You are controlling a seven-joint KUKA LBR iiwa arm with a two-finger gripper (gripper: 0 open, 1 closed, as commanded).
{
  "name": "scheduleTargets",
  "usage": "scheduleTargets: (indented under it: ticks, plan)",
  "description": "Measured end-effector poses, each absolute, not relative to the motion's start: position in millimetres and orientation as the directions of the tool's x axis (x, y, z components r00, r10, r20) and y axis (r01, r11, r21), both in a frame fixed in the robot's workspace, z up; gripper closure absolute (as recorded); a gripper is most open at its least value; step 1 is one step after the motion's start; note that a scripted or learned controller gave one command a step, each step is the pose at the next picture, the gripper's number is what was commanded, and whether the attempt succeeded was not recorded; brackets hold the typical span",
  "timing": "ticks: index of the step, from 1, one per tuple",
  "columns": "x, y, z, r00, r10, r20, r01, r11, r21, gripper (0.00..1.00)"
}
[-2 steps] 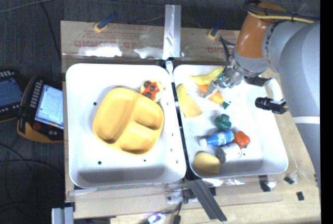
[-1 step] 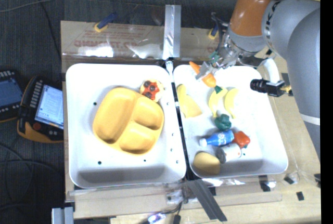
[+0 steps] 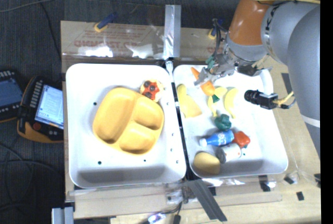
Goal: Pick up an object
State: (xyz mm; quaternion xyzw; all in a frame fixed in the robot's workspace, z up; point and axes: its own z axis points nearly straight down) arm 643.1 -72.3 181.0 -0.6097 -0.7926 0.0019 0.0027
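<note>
No brand name or label could be read anywhere; faint reddish printing on the clear plastic sheet (image 3: 117,36) behind the bins was too blurred to make out, and the lit screen of the orange-and-black handheld pendant (image 3: 41,111) at the left edge showed only a pale glow.

The grey arm with its orange band (image 3: 252,17) came in from the right and was cut off by the frame edge, its bulk covering the far right corner of the right white bin (image 3: 270,153). The metal two-finger gripper (image 3: 210,73) hung low over the back of that bin, and whether it was wide or narrow could not be told, since the tips merged with the clutter beneath.

A small orange piece (image 3: 207,87) lay just below the gripper, touching or nearly touching it; the view did not settle which. Near it sat pale yellow wedge-shaped pieces (image 3: 188,102), a dark green lump (image 3: 222,122), a blue-and-white bottle-shaped toy (image 3: 217,139), a red rounded piece (image 3: 242,139), a grey-and-white cylinder (image 3: 229,153) and a tan potato-shaped object (image 3: 206,161), all closer to the front of the bin.

In the left white bin (image 3: 83,166) a large yellow lobed mass (image 3: 128,120) lay at the centre, with a small orange-and-black toy (image 3: 150,89) touching its far edge.
</note>
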Motion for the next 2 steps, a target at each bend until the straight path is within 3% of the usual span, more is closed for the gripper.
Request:
scheduleTargets:
  ticks: [1,2]
  plan:
    - [657.2,-140,134,-0.141,0.990,0.000,0.990,0.141,-0.009,1.00]
    - [668.6,-81,199,-0.141,0.990,-0.001,0.990,0.141,-0.006,1.00]
